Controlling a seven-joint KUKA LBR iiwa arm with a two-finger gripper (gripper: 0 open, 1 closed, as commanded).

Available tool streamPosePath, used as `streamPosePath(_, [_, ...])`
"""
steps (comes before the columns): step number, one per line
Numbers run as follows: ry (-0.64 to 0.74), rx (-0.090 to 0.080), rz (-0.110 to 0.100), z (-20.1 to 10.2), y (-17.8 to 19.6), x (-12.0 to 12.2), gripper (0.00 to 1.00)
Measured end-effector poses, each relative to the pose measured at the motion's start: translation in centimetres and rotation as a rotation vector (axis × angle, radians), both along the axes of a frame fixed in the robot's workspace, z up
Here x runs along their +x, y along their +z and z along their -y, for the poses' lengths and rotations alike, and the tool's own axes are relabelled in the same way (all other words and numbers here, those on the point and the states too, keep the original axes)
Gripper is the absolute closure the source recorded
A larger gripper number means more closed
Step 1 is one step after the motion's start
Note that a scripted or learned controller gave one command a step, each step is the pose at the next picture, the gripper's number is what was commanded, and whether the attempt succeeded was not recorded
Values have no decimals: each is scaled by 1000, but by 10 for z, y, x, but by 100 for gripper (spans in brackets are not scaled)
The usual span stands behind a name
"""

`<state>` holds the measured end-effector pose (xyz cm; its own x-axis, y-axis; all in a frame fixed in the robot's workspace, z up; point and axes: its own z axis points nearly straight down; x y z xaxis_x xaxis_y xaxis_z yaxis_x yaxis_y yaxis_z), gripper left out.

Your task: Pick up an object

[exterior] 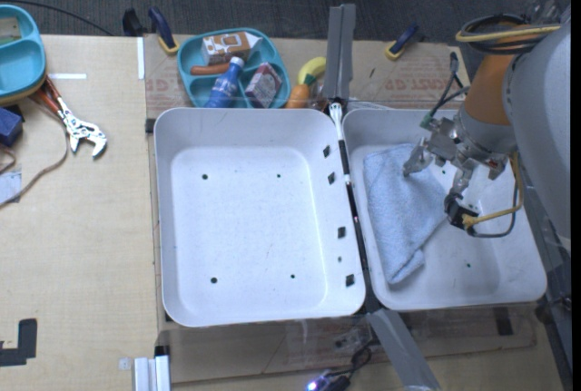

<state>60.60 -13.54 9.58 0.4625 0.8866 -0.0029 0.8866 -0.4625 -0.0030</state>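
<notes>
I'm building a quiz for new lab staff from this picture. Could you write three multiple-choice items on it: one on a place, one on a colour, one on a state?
1. Where does the towel lie?
A. left bin
B. right bin
C. on the bench

2. What colour is the tray behind the bins?
A. blue
B. red
C. black

3. How does the towel lie?
A. rolled up
B. hanging over the rim
C. spread flat, rumpled

Answers: 1 B, it lies in the right bin near the gripper. 2 A, its rim is blue. 3 C, it lies flat on the bin floor.
</notes>
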Motion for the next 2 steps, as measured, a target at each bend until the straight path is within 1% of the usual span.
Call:
streamPosePath(1, [75, -1, 5, 77, 53, 43, 0])
streamPosePath(2, [46, 0, 2, 73, 86, -39, 0])
